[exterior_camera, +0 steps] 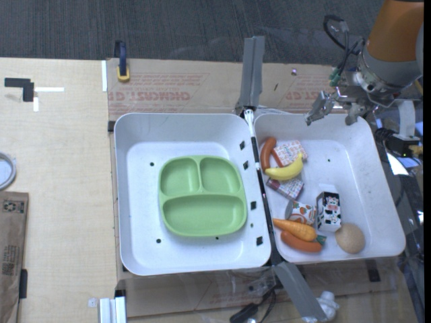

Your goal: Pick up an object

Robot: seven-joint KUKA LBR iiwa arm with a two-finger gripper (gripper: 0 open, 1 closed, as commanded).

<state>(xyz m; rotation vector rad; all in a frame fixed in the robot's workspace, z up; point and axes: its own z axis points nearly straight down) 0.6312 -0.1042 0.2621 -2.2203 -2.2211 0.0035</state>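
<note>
**Arm poised over the right bin's far edge, toys heaped below**

The desk [54,147] carries two shallow white bins side by side. The left bin [135,200] holds a green divided plate [202,195] lying flat near its middle. The right bin [367,173] holds the toy food, gathered along its left and near sides.

The grey arm [397,25] with its orange band reaches in from the right, and the gripper [335,111] hangs above the right bin's far rim; its jaws are spread with nothing between them, well apart from the toys.

Among the toys, a banana [285,170] lies across a red sausage [268,152]. Nearer the front, a carrot [295,228] rests just beside a small cow-print carton [329,212], and a tan egg [350,238] sits in the near right corner.
</note>
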